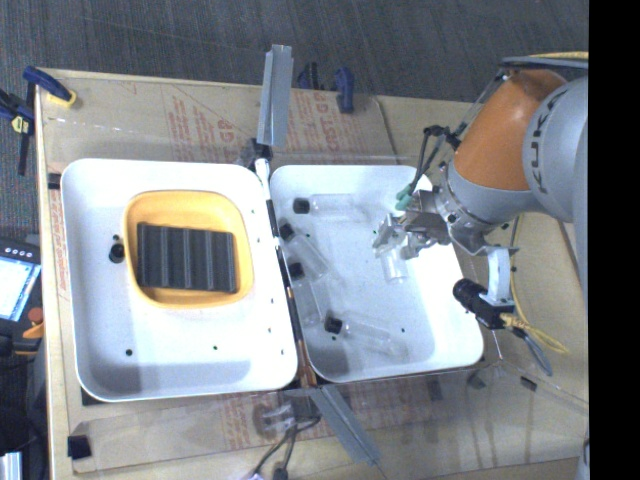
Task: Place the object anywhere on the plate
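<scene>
The yellow plate (186, 205) lies in the left bin (90, 348), with a dark ribbed insert (187, 258) on its middle. Several clear plastic tubes with black caps lie in the right bin (450, 343): one near the far left corner (325, 206), one along the left wall (303, 260), one near the front (365, 334). My gripper (393, 251) hangs low over the right part of the right bin, pointing left. Something clear and pale (397, 266) shows just under its tip; whether it is held I cannot tell.
A small black knob (117, 252) sits in the left bin beside the plate's left rim. The grey arm with its orange band (500, 143) reaches over the right bin's far right corner. A metal divider bar (274, 93) stands behind the bins.
</scene>
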You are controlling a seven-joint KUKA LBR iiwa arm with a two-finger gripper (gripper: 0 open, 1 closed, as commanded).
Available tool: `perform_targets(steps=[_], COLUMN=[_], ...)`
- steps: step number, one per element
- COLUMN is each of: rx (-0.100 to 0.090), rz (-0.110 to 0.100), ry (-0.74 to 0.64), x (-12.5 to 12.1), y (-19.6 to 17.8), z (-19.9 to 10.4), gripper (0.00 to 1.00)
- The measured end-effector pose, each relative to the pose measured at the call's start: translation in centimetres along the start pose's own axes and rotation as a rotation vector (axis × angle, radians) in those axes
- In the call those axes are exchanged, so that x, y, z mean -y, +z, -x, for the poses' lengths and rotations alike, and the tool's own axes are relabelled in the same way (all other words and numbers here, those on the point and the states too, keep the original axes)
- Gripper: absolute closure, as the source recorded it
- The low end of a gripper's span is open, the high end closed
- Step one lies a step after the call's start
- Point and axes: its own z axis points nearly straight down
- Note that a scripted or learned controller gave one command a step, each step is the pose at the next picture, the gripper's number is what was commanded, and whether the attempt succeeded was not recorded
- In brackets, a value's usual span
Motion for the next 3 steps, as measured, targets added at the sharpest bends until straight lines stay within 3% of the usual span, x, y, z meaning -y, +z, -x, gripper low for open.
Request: perform_targets(steps=[1, 2, 3], rx=[-0.001, 0.0, -0.001], rz=[0.0, 0.0, -0.003], ry=[-0.103, -0.226, -0.472], x=[-1.1, -4.9, -3.8], y=[-1.5, 2.2, 1.7], z=[-9.9, -13.9, -18.1], gripper=[1.0, 1.0, 1.0])
